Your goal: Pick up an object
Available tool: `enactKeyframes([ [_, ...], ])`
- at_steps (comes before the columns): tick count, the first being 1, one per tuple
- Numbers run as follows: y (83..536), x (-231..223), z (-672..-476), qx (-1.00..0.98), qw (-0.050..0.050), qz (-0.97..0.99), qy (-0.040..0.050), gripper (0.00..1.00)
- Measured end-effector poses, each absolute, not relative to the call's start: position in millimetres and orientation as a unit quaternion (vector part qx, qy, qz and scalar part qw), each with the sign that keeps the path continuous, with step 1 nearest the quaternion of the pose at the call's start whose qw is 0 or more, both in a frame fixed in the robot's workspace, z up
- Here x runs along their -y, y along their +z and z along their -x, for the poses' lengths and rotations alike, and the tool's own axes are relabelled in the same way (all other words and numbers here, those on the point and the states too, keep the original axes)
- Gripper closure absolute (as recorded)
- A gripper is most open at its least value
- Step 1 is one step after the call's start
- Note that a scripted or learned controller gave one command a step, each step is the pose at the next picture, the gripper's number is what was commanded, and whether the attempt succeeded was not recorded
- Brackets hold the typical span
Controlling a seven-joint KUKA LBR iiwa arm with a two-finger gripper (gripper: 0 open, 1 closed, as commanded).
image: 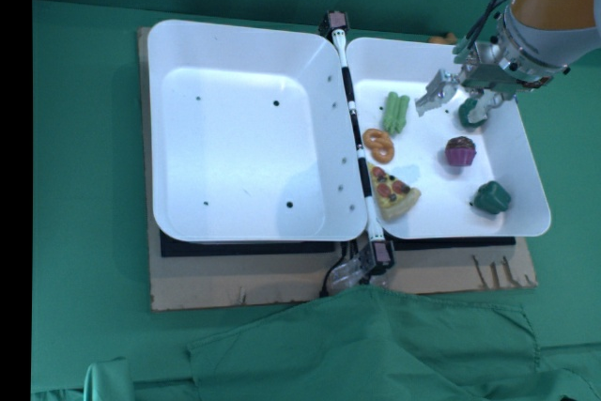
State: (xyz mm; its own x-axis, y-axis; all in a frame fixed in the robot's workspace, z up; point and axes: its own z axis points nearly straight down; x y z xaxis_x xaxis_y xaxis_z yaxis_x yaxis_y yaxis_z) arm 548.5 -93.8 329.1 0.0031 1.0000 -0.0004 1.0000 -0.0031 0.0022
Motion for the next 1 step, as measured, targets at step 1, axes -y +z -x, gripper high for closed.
enactKeyframes([
  [1,251.5,94.3,-589.7,-0.706,-0.001,-0.708,-0.0012,0.00],
])
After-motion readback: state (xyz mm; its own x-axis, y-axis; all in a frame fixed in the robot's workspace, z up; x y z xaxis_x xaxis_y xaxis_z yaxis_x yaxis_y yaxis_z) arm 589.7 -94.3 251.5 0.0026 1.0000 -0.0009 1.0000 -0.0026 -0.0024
